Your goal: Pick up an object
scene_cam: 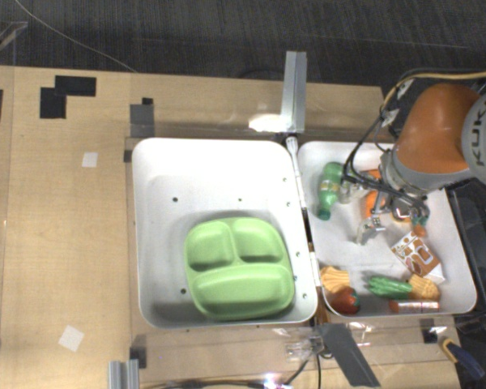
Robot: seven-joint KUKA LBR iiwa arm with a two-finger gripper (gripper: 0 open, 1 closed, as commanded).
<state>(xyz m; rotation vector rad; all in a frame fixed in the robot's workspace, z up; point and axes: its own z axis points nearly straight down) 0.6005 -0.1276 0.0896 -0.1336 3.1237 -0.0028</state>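
In the right bin (462,254), our hand (371,227) hangs low — grip state we cannot tell — green bottle (329,188) at ten o'clock, likely next.

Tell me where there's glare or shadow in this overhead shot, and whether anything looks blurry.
In the camera view, a bright glare spot sits on the bench just behind the left bin. The green tray casts a soft shadow toward the bin's near left corner. The arm shades part of the right bin. The small items there, like the green bottle, look soft and low in detail.
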